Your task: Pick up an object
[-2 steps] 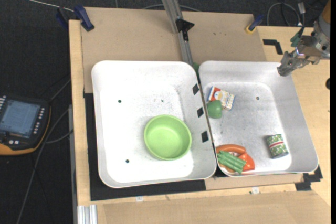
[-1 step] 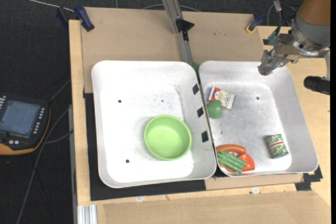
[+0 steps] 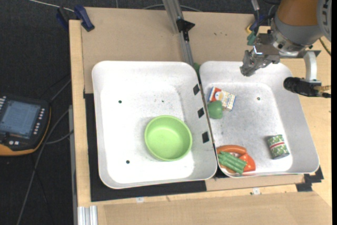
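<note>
Hanging over the far rim of the right bin (image 3: 295,113), the claw (image 3: 251,67) carries nothing I can see; whether it is open or closed I cannot tell. Nearest it lie the small packet (image 3: 222,97) and green ball (image 3: 215,109), then the can (image 3: 277,146), then the orange-and-green toy (image 3: 235,160). No pick is made; approach, descent and grasp all remain.
</note>
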`<state>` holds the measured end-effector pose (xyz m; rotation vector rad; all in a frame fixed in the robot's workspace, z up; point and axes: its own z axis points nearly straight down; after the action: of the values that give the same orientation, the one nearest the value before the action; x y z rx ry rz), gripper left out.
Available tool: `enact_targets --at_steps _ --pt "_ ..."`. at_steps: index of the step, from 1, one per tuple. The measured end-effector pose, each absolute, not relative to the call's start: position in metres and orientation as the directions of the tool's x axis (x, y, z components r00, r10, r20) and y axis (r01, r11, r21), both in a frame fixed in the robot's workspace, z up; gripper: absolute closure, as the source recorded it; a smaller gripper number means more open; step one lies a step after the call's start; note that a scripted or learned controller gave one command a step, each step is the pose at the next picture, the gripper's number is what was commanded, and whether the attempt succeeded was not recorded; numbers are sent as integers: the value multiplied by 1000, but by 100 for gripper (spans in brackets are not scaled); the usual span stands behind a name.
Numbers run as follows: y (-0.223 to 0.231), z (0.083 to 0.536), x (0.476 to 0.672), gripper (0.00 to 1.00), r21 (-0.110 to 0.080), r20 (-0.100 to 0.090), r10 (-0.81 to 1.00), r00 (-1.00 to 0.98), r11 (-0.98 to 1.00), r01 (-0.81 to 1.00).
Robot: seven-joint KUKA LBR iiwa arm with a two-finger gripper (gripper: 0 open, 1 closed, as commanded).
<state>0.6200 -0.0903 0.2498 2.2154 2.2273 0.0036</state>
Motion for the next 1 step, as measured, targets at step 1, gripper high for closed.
enact_targets --at_steps 1 --pt "-38 258 614 100 1 1 1000 -5 5 1000"
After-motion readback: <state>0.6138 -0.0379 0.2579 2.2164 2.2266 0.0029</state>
